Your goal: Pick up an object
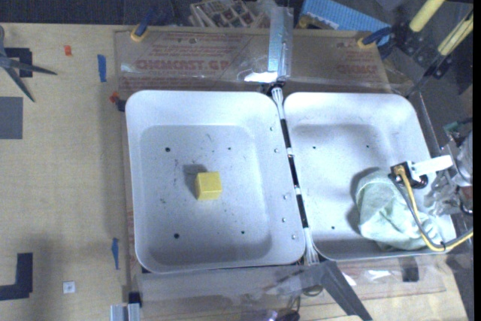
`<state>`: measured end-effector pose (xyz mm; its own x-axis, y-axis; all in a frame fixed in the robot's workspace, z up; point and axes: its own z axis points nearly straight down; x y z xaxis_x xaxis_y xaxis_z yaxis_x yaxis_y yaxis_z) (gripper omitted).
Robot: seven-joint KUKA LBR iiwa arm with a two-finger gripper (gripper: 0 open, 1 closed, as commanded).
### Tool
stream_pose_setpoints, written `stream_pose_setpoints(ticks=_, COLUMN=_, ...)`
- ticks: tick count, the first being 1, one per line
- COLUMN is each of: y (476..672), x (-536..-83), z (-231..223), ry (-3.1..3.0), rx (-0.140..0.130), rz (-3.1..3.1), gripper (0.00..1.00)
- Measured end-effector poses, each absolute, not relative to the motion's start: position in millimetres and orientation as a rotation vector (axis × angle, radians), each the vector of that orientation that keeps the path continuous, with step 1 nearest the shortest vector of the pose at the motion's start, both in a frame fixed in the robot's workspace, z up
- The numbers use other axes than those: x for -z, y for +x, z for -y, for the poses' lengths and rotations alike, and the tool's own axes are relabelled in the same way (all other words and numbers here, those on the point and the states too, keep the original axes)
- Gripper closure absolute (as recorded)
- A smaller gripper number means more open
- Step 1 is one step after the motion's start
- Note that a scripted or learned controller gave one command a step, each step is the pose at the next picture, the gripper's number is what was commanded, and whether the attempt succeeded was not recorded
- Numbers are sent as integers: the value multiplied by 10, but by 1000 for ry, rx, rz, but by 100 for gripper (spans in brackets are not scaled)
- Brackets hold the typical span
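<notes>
While well apart from end effector point(440, 188), yellow block point(209, 185).

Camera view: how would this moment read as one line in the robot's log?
yellow block: left bin, untouched | pale green cloth: right bin, crumpled | gripper: beside cloth, grasp unclear

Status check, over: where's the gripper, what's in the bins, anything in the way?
Gripper at right bin's right edge, beside crumpled pale green cloth. Small yellow foam cube alone in left bin, untouched. Nothing blocking the cube.
</notes>
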<state>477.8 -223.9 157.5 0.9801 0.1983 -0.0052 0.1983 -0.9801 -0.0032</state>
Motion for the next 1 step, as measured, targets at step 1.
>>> stream_pose_setpoints(ticks=1, y=4766, x=-1653, z=2245, ry=-3121, rx=-17, rz=310, gripper=100)
